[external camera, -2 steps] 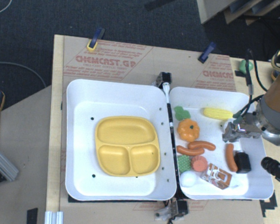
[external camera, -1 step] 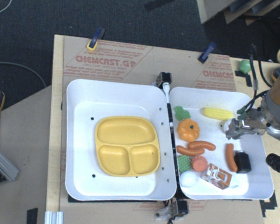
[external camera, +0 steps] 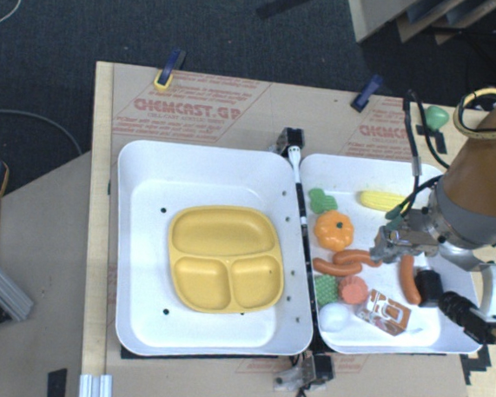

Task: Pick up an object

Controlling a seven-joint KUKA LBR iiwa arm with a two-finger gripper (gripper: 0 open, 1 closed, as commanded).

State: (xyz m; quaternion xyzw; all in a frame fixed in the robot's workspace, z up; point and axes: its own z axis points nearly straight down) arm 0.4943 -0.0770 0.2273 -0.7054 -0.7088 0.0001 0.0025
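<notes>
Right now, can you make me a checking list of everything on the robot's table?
Surface: brown bench, two white bins; left bin, right bin.
Job's things: right bin holds a small pumpkin, sausage, second sausage, yellow corn, white ball, green pieces, a small packet.
Clutter: yellow divided tray in the left bin.
Grippers: tool low over the right bin, beside the sausage.
Cables: black wires near the arm.
Surroundings: dark floor.

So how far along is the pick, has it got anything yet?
Nothing looks lifted: the gripper is down in the right bin, at the end of a hot dog. The pumpkin and corn lie untouched. Grasp and lift remain.
</notes>
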